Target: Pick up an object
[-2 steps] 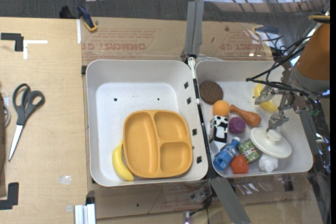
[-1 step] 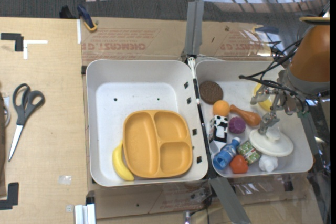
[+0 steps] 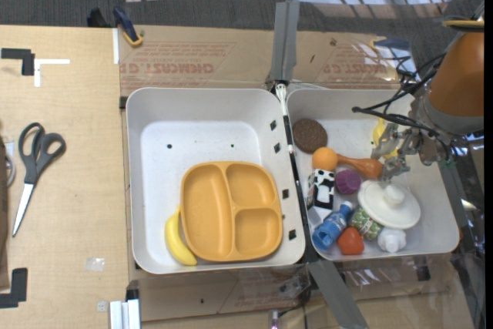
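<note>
- Gripper (image 3: pixel 394 159) low over the right bin (image 3: pixel 447 243), near its right-hand middle, on the grey arm (image 3: pixel 454 88) with orange band coming in from the right.
- Cannot tell if open or closed: tool too small and cluttered in this view to judge.
- Nothing seen clearly held by it.
- Nearest thing: orange drumstick-like toy (image 3: pixel 347 162), lying flat in the right bin, long axis about left to right; round thick end to the left, thin end pointing right, toward the gripper and reaching just beside it.
- Just below the gripper: white round lid-like object (image 3: pixel 389 206) with a knob on top, close to or touching the gripper from below; cannot tell which.
- Purple ball (image 3: pixel 348 181) right under the drumstick toy, touching or nearly so.
- Brown round disc (image 3: pixel 310 134) at the upper left of this bin, near the dividing wall.
- Black and white toy (image 3: pixel 322 189) left of the purple ball, against the left wall.
- Blue bottle (image 3: pixel 331 227), lying at a slant, cap end toward upper right; red object (image 3: pixel 350 241) and small white piece (image 3: pixel 391 241) along the front edge.
- Yellow thing (image 3: pixel 377 132) partly hidden behind the gripper.
- Left bin (image 3: pixel 200 119): orange divided plate (image 3: pixel 231 210), with a banana (image 3: pixel 177 239) at its lower left edge.
- Scissors (image 3: pixel 31 166) on the bench at far left, well apart from both bins.
</note>
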Tool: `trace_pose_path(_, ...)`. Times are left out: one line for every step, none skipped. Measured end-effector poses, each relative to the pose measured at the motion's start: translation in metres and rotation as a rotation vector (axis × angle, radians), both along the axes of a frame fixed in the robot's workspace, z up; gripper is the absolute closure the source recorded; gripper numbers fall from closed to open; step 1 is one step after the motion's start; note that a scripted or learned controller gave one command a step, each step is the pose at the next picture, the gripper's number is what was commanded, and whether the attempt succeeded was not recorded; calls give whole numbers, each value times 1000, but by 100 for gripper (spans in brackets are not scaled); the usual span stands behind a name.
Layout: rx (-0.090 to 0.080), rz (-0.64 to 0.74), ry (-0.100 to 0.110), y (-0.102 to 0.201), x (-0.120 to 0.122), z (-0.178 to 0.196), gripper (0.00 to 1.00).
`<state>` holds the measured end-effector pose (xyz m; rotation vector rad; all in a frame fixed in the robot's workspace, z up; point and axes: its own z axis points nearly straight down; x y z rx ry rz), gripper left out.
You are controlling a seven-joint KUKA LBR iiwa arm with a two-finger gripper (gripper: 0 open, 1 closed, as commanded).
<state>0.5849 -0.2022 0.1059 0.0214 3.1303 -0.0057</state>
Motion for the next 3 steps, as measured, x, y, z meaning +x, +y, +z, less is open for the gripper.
trace_pose_path(4, -122, 6, 25, -2, 93, 100)
trace_pose_path(4, -179, 6, 52, 13, 159, 100)
trace_pose_path(5, -378, 8, 67, 23, 25, 100)
